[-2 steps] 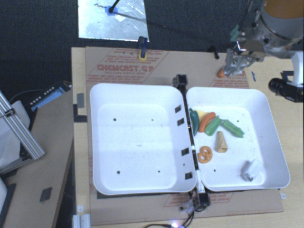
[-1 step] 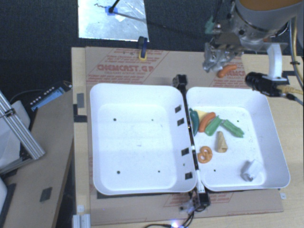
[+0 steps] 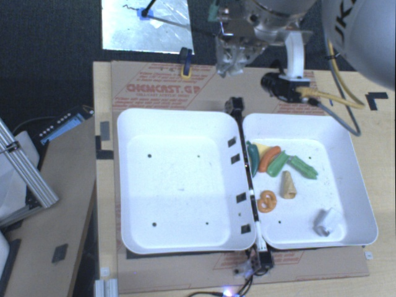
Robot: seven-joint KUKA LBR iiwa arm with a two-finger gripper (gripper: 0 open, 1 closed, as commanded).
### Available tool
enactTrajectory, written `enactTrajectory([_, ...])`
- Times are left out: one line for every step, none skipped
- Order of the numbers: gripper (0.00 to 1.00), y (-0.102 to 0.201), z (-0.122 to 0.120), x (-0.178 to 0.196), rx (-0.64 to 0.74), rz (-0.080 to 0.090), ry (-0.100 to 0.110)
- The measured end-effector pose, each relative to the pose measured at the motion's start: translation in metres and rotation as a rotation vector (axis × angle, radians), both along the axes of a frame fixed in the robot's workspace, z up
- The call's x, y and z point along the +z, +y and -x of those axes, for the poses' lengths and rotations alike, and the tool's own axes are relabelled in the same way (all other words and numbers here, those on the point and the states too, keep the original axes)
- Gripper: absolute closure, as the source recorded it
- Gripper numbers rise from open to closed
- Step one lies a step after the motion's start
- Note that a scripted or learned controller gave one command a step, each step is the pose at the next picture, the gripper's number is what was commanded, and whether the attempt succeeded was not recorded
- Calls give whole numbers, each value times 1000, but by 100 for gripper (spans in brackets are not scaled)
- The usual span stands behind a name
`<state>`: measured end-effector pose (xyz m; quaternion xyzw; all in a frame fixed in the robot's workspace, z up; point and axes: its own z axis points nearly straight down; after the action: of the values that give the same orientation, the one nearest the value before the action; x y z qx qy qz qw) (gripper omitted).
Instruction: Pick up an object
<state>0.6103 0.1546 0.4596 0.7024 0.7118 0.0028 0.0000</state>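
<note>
The right bin [image 3: 346,166] holds several small toys. An orange carrot-like piece [image 3: 269,158] lies next to a yellow piece [image 3: 265,148] and a green pepper [image 3: 276,164]. Another green vegetable [image 3: 304,167] lies to their right. Below them are a tan cone [image 3: 288,185], a small pretzel [image 3: 267,201] and a grey metal piece [image 3: 323,221]. My gripper [image 3: 231,64] hangs high above the bench's far edge, well behind both bins, with nothing seen between its fingers.
The left bin [image 3: 130,166] sits beside the right one, joined by black clips [image 3: 238,159] along the middle. A yellow-and-blue clamp [image 3: 185,64] stands at the back of the cardboard base. Cables [image 3: 334,98] trail over the right bin's far edge.
</note>
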Motion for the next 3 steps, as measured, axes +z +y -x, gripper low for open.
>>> enactTrajectory([100, 34, -31, -2, -6, 3, 0])
enactTrajectory([100, 82, -53, -13, -5, 2, 1])
enactTrajectory([100, 79, -38, 83, -7, -1, -8])
